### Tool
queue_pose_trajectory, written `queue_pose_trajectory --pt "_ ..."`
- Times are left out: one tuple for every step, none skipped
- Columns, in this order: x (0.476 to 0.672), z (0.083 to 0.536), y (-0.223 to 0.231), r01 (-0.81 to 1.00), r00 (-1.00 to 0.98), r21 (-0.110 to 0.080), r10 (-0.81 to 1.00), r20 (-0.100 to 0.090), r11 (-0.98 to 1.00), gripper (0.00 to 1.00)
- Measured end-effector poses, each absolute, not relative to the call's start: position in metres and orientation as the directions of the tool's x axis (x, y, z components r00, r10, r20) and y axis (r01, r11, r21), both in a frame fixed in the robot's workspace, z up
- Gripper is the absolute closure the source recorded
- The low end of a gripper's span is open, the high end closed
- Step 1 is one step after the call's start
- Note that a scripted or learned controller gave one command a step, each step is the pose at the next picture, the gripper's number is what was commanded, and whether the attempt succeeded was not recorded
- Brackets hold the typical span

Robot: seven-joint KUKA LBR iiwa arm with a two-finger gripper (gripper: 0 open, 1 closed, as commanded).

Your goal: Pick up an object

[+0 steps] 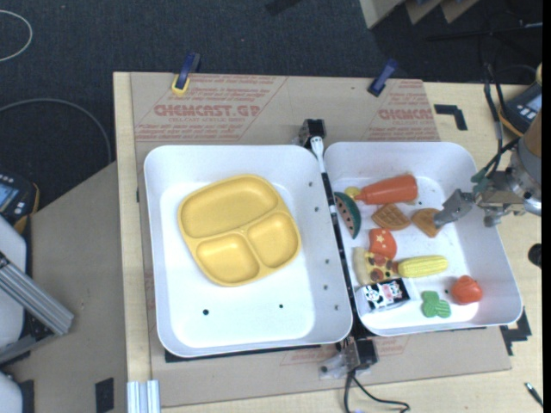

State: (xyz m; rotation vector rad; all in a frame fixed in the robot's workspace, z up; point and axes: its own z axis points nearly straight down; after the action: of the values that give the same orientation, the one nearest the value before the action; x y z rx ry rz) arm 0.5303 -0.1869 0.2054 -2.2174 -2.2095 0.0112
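— Carrot (389, 188)?
— I see it lying far in the right bin (495, 256), long axis left-right, tip pointing left.
— Jaws?
— Gripper (449, 211) just right of it; I can't tell.

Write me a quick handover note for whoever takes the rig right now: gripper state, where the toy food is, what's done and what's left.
Gripper: low over the right bin's upper right part, beside a brown toy piece; open or shut can't be told, nothing visibly held.
Right bin contents: carrot, watermelon slice, waffle, corn, tomato, green piece, black-and-white carton.
Left bin: yellow divided plate.
Done: no object lifted.
Left: grasp one object and raise it.
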Motion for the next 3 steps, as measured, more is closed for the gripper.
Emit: queue_pose_trajectory --pt "0.533 0.212 -0.186 1.0 0.0 0.001 1.0 0.0 0.0 0.0" --pt "0.533 0.15 -0.19 1.0 0.001 -0.007 1.0 0.003 -0.001 0.0" --pt "0.535 0.106 -0.19 1.0 0.0 -0.006 1.0 0.003 0.0 0.0"
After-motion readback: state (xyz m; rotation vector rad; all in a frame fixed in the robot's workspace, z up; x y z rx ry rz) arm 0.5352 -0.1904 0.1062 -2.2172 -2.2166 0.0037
